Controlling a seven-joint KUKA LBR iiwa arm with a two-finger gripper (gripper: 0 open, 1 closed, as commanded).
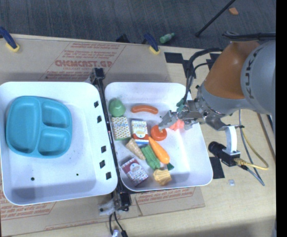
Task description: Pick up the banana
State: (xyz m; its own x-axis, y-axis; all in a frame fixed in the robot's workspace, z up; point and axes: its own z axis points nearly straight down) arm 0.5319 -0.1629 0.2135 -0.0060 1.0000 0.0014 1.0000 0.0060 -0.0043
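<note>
Hovering low over the right bin point(195, 147), end effector point(175, 118) just right of the tomato point(158, 133), with a small pink-red object point(177, 125) right against its tip. Impossible to tell how far open, or whether gripping anything. Grey arm with orange band point(230, 78) reaching in from further right of the tomato. Beyond the tomato, a sausage point(144, 109). Left of the tomato, two small printed boxes point(139, 129). Below the tomato, a carrot point(159, 152) beside a green vegetable point(151, 157). Lying below-left of the tomato, well apart from the end effector, a pale yellow tapered piece, apparently the banana point(135, 148). Far left of the tomato, a blue divided tray point(37, 126) in the left bin point(15, 191).
</note>
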